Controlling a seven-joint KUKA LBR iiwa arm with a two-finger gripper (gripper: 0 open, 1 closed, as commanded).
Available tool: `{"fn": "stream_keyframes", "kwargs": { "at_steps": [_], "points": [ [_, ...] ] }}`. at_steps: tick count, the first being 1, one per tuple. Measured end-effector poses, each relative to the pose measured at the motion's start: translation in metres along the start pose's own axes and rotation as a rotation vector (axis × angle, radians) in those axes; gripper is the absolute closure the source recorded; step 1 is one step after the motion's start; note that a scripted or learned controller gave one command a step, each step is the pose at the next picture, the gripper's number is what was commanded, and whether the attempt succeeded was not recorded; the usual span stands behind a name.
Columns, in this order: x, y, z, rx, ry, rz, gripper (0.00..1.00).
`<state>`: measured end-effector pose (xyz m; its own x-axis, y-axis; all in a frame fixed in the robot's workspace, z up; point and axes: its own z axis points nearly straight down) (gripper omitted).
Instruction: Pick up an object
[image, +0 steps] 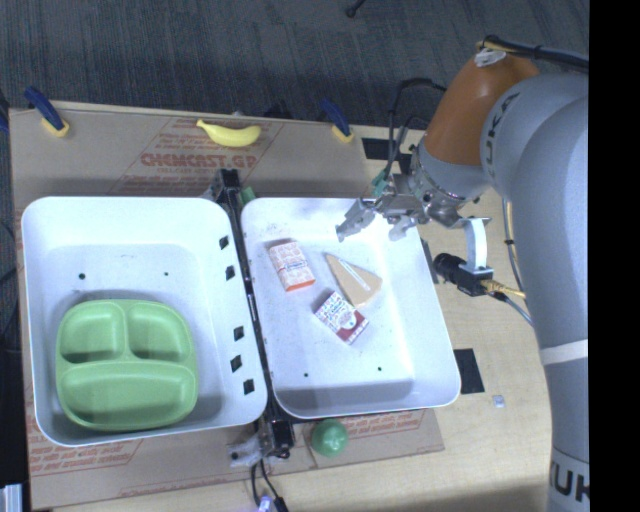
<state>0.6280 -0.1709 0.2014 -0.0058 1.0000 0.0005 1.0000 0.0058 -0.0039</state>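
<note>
A: Left bin (40, 300) has the green tray (125, 362). Right bin (430, 350): orange box (291, 265), red box (340, 317), cheese wedge (356, 280).

B: Gripper (378, 220)?

A: Open, empty, over the far rim. Wedge touches the red box, so a grab could nudge both. Free room near the front wall.

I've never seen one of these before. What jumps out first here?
The big grey and orange arm reaching in from the right, its gripper over the right bin. Below it lie a cheese wedge and two small boxes. A green divided plate sits in the left bin.
</note>
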Motion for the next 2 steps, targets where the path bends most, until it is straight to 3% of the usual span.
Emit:
{"fn": "stream_keyframes", "kwargs": {
  "at_steps": [1,2],
  "points": [
    [0.057,0.027,0.048,0.003,0.001,-0.002,0.00],
    [0.040,-0.007,0.104,-0.010,0.001,0.000,0.00]
  ]
}}
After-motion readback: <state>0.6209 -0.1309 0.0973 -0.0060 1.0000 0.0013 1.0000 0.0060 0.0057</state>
